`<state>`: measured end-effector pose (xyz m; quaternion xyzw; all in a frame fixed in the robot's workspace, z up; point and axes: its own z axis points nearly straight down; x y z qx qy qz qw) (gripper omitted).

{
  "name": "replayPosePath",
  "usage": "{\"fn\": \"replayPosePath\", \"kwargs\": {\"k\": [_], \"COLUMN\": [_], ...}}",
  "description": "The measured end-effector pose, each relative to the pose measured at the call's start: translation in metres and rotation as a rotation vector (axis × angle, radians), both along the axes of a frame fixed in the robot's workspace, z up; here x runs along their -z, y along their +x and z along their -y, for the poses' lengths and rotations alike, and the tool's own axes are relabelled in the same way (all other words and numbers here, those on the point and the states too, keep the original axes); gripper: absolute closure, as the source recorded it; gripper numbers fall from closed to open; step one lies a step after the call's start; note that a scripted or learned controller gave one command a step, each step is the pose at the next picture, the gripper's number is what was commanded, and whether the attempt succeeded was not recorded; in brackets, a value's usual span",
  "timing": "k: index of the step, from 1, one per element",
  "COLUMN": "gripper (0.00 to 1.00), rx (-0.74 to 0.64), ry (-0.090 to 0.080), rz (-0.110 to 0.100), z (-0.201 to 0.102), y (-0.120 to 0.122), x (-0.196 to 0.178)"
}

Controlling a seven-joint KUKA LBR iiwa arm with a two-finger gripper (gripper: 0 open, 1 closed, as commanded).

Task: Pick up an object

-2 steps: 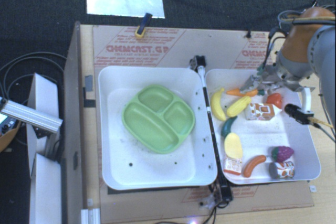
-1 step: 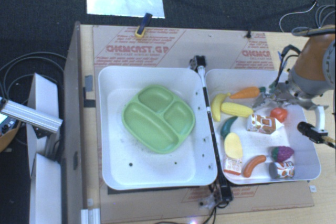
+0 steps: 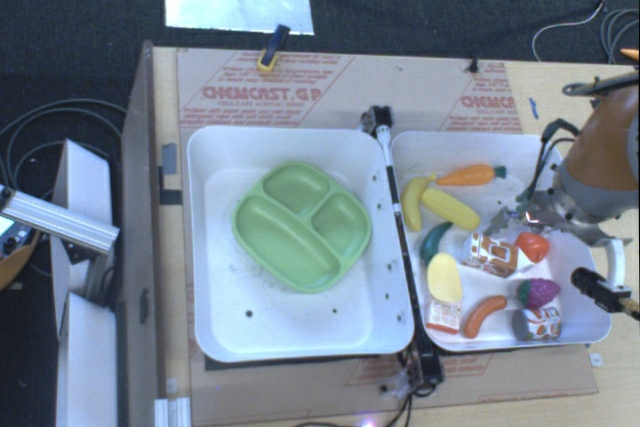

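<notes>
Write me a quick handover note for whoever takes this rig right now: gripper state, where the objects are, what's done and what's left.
Gripper: low over the right bin, above the small carton and the red piece. Nothing visibly held.

Right bin holds the toys: carrot, banana, yellow piece, green piece, a pale yellow piece, sausage, purple piece, and a second carton in the near corner.

Left bin holds the green divided plate.

Done: arm positioned over the pile.
Left: the pick itself; no object lifted yet.
</notes>
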<state>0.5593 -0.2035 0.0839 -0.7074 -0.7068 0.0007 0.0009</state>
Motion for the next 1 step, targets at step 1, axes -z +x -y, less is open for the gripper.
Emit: {"fn": "replayPosePath", "kwargs": {"k": [1], "gripper": [0.00], "rx": [-0.007], "ry": [-0.005], "rz": [0.017], "z": [-0.0068], "y": [0.0381], "x": [-0.1083]}}
